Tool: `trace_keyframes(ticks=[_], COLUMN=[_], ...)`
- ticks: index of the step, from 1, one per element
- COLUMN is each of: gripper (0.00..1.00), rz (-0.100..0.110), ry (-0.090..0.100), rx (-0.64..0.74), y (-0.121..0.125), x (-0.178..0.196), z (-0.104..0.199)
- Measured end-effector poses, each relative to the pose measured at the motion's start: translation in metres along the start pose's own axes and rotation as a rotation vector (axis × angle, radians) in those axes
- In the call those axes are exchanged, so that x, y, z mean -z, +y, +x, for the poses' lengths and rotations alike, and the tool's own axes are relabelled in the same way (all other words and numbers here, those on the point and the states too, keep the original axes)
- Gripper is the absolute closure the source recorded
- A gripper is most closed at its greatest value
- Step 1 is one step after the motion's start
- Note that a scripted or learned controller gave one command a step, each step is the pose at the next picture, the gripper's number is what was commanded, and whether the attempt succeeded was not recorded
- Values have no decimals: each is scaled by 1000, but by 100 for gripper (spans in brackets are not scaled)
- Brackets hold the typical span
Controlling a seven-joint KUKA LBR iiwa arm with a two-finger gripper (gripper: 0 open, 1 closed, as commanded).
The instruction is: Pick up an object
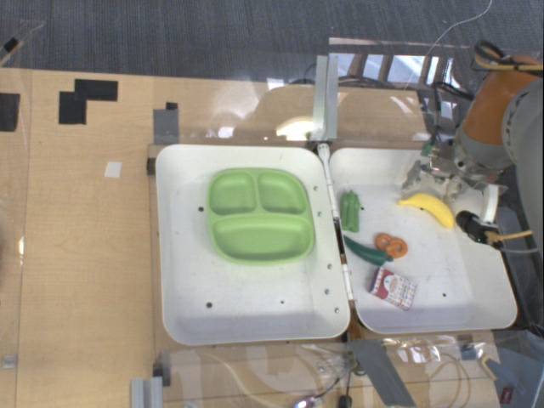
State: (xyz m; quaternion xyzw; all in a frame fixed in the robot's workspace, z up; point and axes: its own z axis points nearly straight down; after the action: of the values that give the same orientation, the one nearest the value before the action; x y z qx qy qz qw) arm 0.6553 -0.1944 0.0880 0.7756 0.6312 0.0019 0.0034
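1. White plastic forms both bins; nearest the camera in the right bin lies a small red-and-white packet, flat on the floor and apart from everything else.
2. Just beyond it sit an orange ring-shaped piece and a dark green long piece, touching or nearly so, with a lighter green block against the wall between the bins.
3. Left bin holds a green divided tray, its compartments bare.
4. Farther back in the right bin lies a yellow banana, resting on the floor, a likely candidate for picking.
5. At the far right corner the gripper hangs just behind and above the banana, the grey arm above it. Whether the jaws are spread or closed I cannot tell; nothing is visibly between them.
6. Judging progress: every object looks to be lying in the bins, so the pick is not yet done. Descent, closing and lifting all appear to remain.
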Motion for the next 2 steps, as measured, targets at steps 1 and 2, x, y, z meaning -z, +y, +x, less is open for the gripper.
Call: trace_keyframes(ticks=[1, 2], gripper=[0, 100], rz=[-3, -11], ry=[1, 3], rx=[72, 73], y=[-26, -23], x=[2, 15], z=[10, 12])
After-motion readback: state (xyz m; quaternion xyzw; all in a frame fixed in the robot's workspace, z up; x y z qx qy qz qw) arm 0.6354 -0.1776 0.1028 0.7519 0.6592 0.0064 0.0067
